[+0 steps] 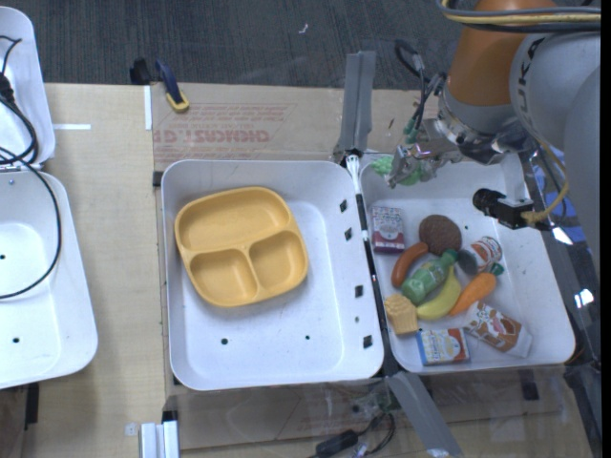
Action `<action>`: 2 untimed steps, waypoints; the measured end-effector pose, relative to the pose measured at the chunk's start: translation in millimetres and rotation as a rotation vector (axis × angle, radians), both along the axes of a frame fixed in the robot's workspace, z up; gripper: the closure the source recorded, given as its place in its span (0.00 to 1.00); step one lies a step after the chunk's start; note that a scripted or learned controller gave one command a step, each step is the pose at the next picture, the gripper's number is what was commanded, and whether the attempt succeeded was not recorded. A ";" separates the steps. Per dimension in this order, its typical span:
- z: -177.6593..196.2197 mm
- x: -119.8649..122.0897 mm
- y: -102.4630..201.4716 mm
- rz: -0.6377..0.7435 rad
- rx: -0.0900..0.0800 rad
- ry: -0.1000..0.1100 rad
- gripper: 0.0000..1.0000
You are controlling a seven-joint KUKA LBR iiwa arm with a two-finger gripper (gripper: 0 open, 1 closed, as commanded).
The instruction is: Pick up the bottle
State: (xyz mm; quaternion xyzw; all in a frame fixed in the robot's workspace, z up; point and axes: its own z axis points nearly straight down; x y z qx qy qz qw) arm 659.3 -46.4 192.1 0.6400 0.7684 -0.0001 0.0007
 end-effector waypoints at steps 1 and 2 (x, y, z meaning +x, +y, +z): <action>-0.9 -0.5 84.6 -0.084 0.000 0.001 1.00; 8.4 -34.7 111.4 -0.095 0.001 0.001 1.00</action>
